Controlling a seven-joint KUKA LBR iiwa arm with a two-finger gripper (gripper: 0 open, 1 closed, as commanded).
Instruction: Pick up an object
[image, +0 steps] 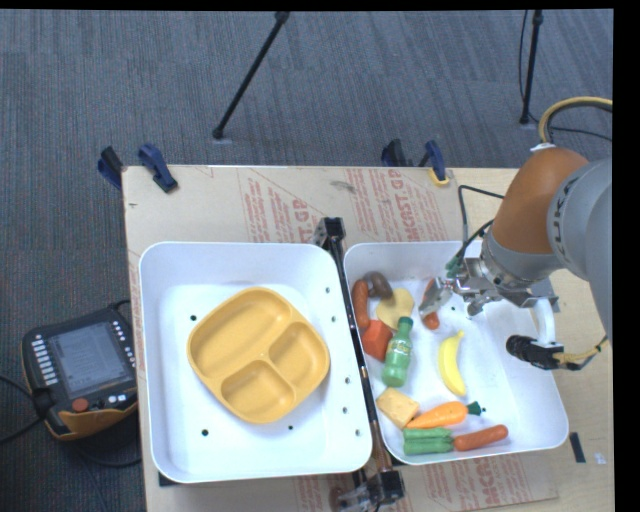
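Note:
My gripper (447, 287) hangs low over the upper middle of the right bin (530, 400), on the grey arm with its orange band (530, 200). A small red piece (431, 306) lies right at the gripper's tip, touching or nearly so. The bin also holds several toy foods: a banana (453, 363), a green bottle (398, 352), a red vegetable (375, 340), an orange sausage (360, 298), a brown piece (379, 285), a pale yellow piece (398, 304), a cheese block (398, 407), a carrot (440, 414), a green vegetable (428, 442) and a red-orange sausage (482, 437).
The left bin (170, 280) bears a yellow divided plate (258, 353). A black cable end (535, 350) hangs over the right bin's right side. A teach pendant (80, 370) lies on the floor to the left. Blue clamps (155, 165) grip the bench's far edge.

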